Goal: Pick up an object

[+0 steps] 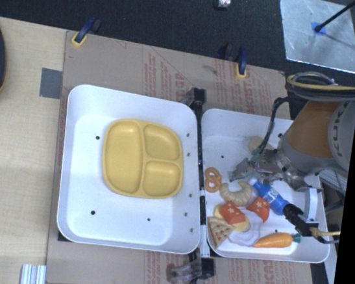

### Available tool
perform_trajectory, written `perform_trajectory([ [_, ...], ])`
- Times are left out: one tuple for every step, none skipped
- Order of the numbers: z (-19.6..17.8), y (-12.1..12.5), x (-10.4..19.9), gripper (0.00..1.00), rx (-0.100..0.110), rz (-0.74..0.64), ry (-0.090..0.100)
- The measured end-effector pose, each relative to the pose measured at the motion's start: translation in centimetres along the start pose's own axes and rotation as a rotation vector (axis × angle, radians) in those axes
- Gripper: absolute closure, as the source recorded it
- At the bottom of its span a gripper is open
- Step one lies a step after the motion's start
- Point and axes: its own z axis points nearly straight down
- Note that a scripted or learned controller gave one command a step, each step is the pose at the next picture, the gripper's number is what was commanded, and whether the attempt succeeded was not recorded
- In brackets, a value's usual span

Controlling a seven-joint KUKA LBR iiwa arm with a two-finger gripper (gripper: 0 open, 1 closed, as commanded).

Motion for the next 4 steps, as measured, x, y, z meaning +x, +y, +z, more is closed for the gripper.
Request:
perform_trajectory([
  [-0.5, 8.7, -4.2, 0.00, -0.019, -0.002, -0.008],
  [-0.1, 0.9, -0.4, 0.00, -0.002, 0.002, -0.001],
  [-0.4, 8.7, -2.7, 0.00, -0.017, -0.002, -0.007],
  [-0.2, 4.0, -0.7, 0.00, -0.005, 0.002, -0.003],
])
